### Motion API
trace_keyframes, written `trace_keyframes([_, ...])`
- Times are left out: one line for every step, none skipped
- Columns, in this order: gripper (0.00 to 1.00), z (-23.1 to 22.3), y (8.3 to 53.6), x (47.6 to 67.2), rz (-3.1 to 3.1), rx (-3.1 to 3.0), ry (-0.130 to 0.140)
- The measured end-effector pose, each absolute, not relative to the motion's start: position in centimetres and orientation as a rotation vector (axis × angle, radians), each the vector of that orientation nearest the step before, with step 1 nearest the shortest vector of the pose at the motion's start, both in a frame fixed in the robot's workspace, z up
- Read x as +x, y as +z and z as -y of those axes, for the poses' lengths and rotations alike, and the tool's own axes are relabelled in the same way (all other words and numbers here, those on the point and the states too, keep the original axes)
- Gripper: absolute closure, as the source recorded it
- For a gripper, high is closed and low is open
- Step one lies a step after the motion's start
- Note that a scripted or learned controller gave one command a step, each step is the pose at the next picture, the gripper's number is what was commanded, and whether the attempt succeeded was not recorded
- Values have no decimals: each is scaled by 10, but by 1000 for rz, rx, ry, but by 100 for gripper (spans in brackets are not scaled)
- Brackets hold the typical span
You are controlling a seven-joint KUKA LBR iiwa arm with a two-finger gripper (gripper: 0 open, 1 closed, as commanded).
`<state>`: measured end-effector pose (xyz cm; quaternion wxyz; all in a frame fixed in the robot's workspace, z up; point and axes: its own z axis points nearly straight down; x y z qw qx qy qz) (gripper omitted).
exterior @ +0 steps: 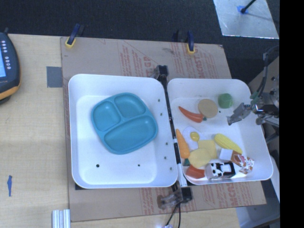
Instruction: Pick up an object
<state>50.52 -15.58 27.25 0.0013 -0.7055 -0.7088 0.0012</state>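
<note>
Nothing has been picked up yet, as far as I can judge. The gripper [236,115] hangs over the right bin [259,141] near its far right wall, and I see nothing between its fingers; whether they are spread or closed I cannot tell from here. The toys lie loose in that bin: a green ball [225,99] just beside the gripper, a tan disc [208,108], a red chilli [191,113], a corn cob [227,143]. The whole grasp and lift are left
</note>
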Motion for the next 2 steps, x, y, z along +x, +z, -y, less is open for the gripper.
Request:
trace_keyframes([0,173,85,530,2224,-2212,6])
trace_keyframes([100,175,102,530,2229,-2215,5])
